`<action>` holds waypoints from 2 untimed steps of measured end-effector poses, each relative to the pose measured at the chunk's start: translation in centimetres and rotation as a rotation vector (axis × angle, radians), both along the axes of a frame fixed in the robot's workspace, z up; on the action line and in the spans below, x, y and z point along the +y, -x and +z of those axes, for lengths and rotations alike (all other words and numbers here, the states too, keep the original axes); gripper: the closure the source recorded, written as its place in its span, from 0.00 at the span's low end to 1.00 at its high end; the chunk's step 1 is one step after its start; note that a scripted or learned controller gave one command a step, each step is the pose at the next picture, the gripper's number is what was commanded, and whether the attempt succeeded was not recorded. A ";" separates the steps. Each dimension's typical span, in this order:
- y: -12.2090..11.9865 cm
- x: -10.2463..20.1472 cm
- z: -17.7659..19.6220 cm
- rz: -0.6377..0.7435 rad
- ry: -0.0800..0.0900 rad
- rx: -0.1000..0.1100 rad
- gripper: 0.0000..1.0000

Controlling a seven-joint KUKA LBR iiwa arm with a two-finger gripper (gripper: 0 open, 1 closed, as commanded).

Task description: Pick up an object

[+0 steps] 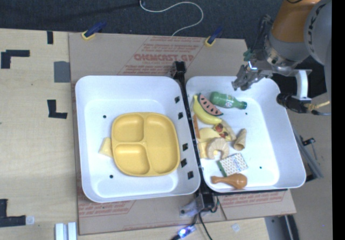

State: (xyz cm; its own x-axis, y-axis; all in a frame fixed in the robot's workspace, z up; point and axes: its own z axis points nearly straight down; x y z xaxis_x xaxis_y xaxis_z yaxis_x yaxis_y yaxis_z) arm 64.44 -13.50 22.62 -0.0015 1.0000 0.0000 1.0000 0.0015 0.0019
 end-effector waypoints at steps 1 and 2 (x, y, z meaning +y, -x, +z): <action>2.2 5.0 -1.1 0.003 -0.001 0.005 1.00; 3.4 10.1 -1.7 0.004 -0.001 0.006 1.00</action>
